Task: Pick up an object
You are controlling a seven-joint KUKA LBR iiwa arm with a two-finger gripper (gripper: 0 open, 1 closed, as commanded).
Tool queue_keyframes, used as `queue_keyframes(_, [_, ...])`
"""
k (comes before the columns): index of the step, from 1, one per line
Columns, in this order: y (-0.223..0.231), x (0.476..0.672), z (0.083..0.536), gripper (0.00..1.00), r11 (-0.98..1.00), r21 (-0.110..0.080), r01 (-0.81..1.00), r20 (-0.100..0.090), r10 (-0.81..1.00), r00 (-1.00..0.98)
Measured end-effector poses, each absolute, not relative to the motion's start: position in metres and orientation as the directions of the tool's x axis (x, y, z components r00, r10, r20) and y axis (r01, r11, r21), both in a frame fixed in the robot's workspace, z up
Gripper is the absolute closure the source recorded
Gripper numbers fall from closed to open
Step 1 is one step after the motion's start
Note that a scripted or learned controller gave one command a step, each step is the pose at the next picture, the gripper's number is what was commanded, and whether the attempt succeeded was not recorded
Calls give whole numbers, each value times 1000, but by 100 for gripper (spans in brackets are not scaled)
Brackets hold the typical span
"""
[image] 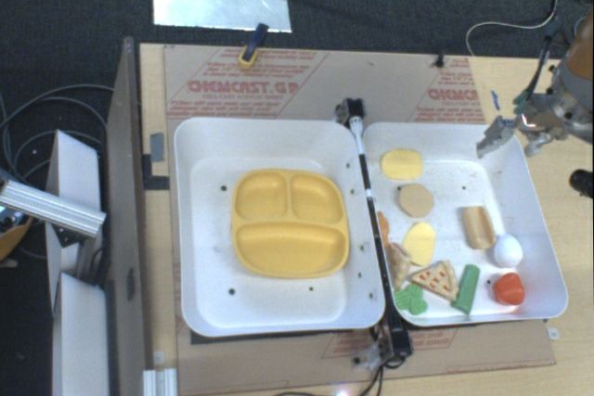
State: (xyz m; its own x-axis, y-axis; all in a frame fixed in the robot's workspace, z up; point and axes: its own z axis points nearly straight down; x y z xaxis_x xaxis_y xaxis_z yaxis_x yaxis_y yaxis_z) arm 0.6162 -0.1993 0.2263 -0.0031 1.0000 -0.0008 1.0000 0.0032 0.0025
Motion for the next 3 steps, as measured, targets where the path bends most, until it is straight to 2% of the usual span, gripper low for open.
queue_keyframes(1, [-207,563,147,0,-1,-7,1000,2,1000,2])
queue_keyframes(2, [-189,548,102,0,1,-3,1000,2,1000,-1])
queue_keyframes(3, [-202,540,84,0,0,-1,1000,0,1000,0])
